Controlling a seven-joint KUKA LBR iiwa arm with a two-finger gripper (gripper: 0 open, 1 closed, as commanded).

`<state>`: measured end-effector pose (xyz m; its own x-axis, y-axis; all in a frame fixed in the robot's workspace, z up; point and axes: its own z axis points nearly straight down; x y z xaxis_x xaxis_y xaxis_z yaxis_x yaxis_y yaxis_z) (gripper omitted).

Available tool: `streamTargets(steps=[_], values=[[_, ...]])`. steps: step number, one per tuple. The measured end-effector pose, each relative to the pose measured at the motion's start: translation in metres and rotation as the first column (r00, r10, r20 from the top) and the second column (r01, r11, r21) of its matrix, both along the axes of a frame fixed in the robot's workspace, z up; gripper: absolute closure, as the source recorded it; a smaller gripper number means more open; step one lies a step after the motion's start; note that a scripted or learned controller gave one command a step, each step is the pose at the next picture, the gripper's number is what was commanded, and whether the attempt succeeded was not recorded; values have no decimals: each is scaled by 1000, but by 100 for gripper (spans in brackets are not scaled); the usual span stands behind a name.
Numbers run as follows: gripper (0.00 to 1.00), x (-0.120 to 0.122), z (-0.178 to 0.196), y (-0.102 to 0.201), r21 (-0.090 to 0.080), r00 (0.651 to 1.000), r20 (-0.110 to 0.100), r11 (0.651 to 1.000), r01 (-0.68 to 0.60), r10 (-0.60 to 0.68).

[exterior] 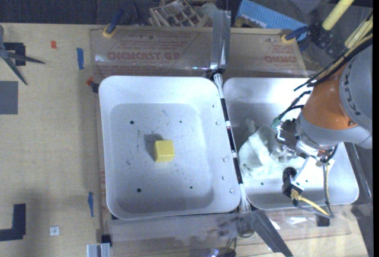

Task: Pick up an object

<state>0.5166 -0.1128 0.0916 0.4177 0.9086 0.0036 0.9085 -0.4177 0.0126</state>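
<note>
A slanted overhead view shows a light wooden desk point(47, 149) carrying two shallow white plastic bins side by side. The left white bin point(118, 96) fills the centre of the frame. A small yellow cube-shaped block point(164, 150) lies on its floor, slightly left of the bin's middle, well apart from all four walls. The right white bin point(249, 93) sits touching the left one along a shared edge.

The grey robot arm with an orange band point(331, 109) enters from the right edge of the frame and bends down into the right bin. Its end effector point(279, 146) is low inside that bin, just beside a crumpled pale white-green soft object point(256, 152) that lies near the bin's left wall. Cables and the wrist housing cover the end effector, so I cannot tell how far open it is or whether it grips anything.

A blue ridged panel point(260, 14) lies beyond the bins at upper centre-right.
</note>
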Motion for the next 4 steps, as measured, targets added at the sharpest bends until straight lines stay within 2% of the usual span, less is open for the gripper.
streamTargets(steps=[1, 2, 3, 4], values=[[100, -11, 93, 87, 2, 999, -14, 999, -34, 34], [100, -24, 140, 52, 1, 924, -14, 924, 383, -383], [100, -38, 112, 86, 2, 957, -18, 957, 291, -291], [100, -37, 147, 141, 1, 937, -13, 937, 349, -348]])
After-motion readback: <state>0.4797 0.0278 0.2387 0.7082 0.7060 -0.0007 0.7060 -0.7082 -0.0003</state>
